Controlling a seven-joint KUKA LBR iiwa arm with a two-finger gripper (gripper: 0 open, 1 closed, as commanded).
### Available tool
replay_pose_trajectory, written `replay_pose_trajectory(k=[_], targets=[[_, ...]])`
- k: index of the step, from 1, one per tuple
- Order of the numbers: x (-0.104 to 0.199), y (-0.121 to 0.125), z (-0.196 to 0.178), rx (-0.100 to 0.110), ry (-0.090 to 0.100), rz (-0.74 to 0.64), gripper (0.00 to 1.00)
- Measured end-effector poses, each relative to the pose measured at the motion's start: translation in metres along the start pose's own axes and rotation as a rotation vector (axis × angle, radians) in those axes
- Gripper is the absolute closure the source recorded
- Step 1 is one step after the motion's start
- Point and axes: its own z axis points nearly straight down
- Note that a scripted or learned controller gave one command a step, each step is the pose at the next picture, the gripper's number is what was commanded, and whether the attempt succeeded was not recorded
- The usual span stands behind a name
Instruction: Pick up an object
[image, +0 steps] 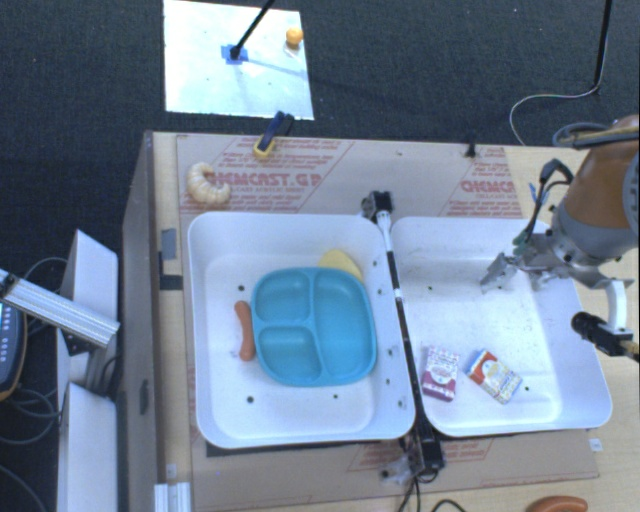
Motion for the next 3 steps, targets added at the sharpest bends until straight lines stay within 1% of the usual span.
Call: replay_pose_trajectory(k=[1,2,3], targets=[[-0.021,0.058,0.057,0.004,0.000,0.000,0.00],[-0.029,0.045,0.058,0.002,-0.001,0.002,0.00],[-0.029,0.026,0.038,0.000,-0.001,0.002,0.00]])
